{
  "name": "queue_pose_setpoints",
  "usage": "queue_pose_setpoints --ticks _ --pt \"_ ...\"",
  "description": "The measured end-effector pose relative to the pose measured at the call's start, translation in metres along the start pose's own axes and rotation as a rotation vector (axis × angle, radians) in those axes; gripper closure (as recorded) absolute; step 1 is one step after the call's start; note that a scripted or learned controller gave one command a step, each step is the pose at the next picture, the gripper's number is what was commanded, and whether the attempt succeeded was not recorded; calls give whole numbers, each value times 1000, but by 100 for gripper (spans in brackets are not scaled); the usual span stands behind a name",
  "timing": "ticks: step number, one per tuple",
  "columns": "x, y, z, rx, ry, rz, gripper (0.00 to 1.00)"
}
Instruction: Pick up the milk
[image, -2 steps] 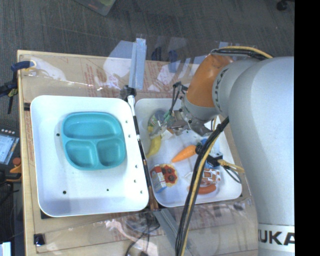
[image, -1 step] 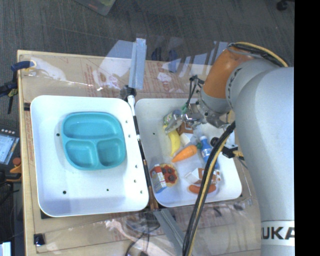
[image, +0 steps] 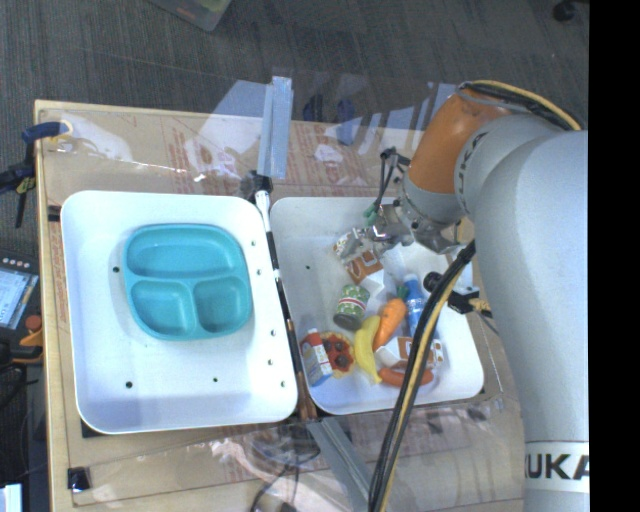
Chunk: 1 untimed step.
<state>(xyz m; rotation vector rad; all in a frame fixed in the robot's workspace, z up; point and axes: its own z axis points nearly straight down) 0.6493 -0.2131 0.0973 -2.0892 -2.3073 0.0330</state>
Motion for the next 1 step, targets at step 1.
queue_pose_setpoints --ticks 1 --pt "55 9 -124 -34 -6 34 100"
